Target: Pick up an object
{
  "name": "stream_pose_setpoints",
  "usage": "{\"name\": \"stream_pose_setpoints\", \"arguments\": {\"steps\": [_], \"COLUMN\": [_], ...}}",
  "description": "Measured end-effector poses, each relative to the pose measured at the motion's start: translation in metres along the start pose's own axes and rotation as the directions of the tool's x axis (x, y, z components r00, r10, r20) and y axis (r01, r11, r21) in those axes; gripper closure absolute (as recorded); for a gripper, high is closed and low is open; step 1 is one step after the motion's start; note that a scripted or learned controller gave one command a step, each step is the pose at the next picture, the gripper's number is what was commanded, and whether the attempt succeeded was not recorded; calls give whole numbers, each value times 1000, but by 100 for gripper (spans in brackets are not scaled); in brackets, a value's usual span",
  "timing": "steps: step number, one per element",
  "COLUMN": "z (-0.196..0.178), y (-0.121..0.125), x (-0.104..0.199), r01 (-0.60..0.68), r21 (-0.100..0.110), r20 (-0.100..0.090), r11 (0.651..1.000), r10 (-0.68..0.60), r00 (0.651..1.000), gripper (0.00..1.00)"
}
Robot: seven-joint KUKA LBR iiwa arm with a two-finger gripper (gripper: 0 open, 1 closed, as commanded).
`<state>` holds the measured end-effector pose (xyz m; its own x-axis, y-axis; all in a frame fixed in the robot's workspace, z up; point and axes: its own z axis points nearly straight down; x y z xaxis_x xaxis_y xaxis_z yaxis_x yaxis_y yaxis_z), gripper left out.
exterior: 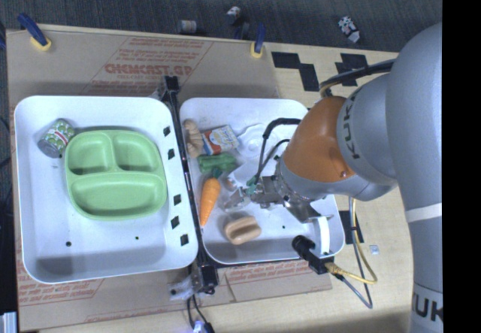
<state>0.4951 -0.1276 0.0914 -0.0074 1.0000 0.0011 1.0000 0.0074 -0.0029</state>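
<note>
The right bin (pixel 242 104) holds several small items. An orange carrot (pixel 208 202) lies along its left side. A tan bread roll (pixel 242 230) rests near the front, a green toy piece (pixel 218 164) sits in the middle, and a red and white packet (pixel 223 137) and a tan stick-shaped piece (pixel 193 137) lie toward the back. My gripper (pixel 240 195) is low in this bin, just right of the carrot and just above the bread roll, with the orange-banded wrist (pixel 319 149) behind it. The gripper's tip is small and cluttered in this view.
The left bin (pixel 98 260) carries a green divided plate (pixel 116 174) and a small can (pixel 55 137) in its back left corner. A black divider (pixel 180 166) runs between the bins. Cables (pixel 353 275) trail off the right bin's front right corner.
</note>
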Motion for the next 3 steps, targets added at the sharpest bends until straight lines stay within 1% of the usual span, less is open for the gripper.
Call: {"name": "stream_pose_setpoints", "arguments": {"steps": [1,2,3], "z": [-10,-105,-86], "y": [1,-17,-19], "x": [-1,-29,-34], "r01": [5,-3,-1], "r21": [0,-5,0], "r20": [1,2,1], "r11": [1000,1000,1000], "r10": [-5,3,1], "r00": [1000,1000,1000], "gripper": [100,100,100]}}
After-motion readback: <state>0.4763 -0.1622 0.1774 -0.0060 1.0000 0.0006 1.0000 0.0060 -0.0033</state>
